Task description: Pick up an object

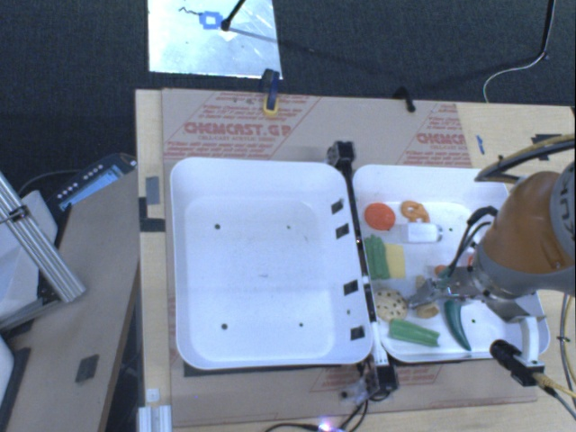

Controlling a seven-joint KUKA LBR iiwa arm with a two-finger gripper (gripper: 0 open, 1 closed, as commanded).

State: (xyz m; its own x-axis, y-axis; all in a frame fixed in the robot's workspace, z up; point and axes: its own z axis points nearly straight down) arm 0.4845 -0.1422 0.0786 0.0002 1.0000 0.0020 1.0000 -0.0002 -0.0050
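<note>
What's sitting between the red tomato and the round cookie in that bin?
In the camera view, a green and a yellow block stand side by side between the tomato and the cookie.

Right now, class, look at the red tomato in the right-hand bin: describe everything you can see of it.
The red tomato is a small, round, smooth piece, evenly orange-red and slightly glossy, like plastic toy food. It lies in the right bin, in the far left part near the divider between the two bins. A pretzel lies just to its right and a green and yellow piece sits just below it; whether either touches it cannot be told. The gripper is well away from it.
</note>
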